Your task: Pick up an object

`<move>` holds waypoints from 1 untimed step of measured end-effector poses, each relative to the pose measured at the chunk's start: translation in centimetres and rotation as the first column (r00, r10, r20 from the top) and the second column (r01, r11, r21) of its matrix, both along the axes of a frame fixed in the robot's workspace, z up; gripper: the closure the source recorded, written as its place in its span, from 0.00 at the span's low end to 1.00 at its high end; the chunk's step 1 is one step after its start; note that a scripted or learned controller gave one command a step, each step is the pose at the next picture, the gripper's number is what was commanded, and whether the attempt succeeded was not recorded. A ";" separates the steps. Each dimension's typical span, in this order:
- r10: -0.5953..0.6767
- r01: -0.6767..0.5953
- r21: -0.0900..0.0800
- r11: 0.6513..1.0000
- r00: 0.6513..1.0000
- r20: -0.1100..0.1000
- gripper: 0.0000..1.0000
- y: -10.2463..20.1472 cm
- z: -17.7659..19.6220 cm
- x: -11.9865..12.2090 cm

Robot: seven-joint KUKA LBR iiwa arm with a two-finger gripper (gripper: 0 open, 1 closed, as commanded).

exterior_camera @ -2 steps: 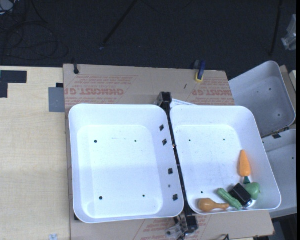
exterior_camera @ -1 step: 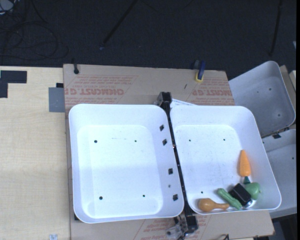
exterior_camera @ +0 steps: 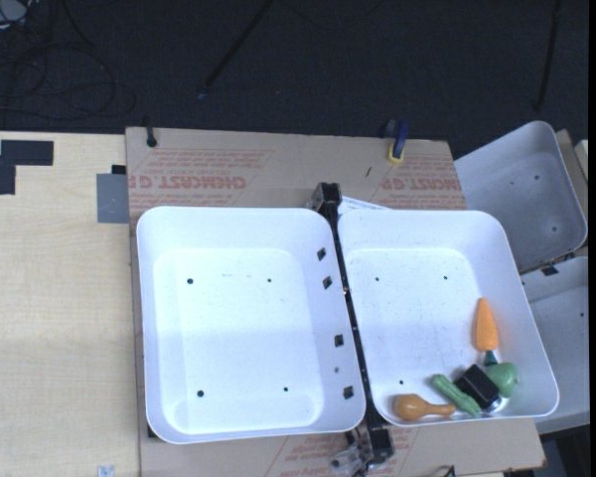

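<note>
Lying clustered in near right corner of right bin (exterior_camera: 417,237): orange carrot-shaped piece (exterior_camera: 486,326), long axis running near-to-far, beside green piece (exterior_camera: 457,393), black block (exterior_camera: 477,387), tan gourd-shaped piece (exterior_camera: 420,406); tool state: cannot tell; left bin (exterior_camera: 169,246) alongside

Two bins side by side on a board (exterior_camera: 278,172): left bin (exterior_camera: 159,266), right bin (exterior_camera: 397,237). In the right bin's near right corner, clustered: carrot (exterior_camera: 486,325), gourd (exterior_camera: 420,406), block (exterior_camera: 477,386).
</note>
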State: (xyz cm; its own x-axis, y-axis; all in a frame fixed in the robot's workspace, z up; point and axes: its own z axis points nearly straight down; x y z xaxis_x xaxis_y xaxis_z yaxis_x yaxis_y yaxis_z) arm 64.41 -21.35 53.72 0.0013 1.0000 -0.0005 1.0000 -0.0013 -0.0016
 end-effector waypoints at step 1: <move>0.008 -0.008 0.001 1.000 1.000 -0.002 1.00 0.2 0.0 0.0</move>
State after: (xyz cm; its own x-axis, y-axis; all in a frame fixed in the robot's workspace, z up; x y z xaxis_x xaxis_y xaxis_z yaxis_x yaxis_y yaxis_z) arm 64.45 -21.18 53.71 -0.0063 1.0000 0.0007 1.0000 0.0063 -0.0033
